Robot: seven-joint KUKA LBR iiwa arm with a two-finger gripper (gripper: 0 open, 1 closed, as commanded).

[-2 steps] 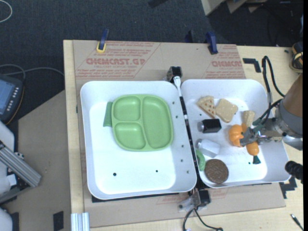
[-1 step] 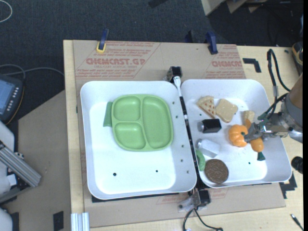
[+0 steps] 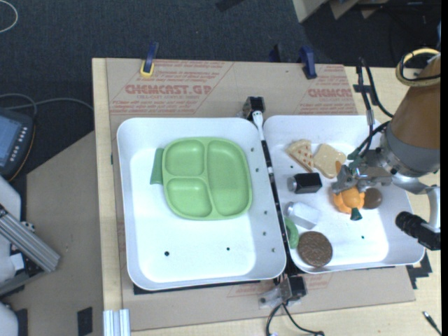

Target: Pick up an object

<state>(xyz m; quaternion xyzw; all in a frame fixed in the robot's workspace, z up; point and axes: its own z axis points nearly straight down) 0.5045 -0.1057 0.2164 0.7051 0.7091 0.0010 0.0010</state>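
My gripper [image 3: 352, 185] hangs low over the right bin [image 3: 392, 254], right above an orange fruit-like toy [image 3: 348, 201] with a small green tip. The gripper's body hides the top of the toy, which seems to rest on the bin floor. A dark brown round piece [image 3: 372, 199] lies against the toy's right side. Left of the gripper lie a small black block [image 3: 306, 183], a tan wedge with holes [image 3: 301, 152] and a pale bread-like piece [image 3: 327, 159].
The front of the right bin holds a clear-white piece [image 3: 302, 214], a green item [image 3: 292, 234] and a brown disc [image 3: 315, 248]. The left bin [image 3: 140, 243] holds a green divided plate [image 3: 206, 177]. A ridge [image 3: 269, 180] separates the bins.
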